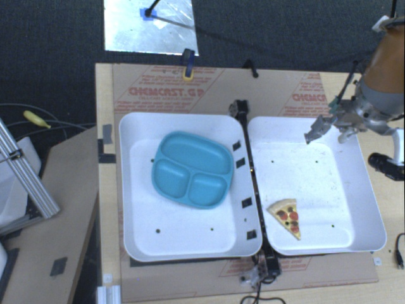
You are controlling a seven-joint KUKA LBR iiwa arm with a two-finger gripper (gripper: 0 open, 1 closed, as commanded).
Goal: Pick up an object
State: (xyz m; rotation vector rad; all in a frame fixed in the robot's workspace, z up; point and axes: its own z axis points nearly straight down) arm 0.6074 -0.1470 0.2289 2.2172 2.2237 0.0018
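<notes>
A toy pizza slice with red toppings lies in the right bin, near its front left corner. A blue divided plate rests in the middle of the left bin. My gripper hangs over the far right corner of the right bin, well away from the pizza slice. Its two fingers are spread apart with nothing between them.
The grey arm with its orange band comes in from the upper right. A black clip strip joins the two bins. A silver sheet lies beyond the bench, and a metal frame stands at the left.
</notes>
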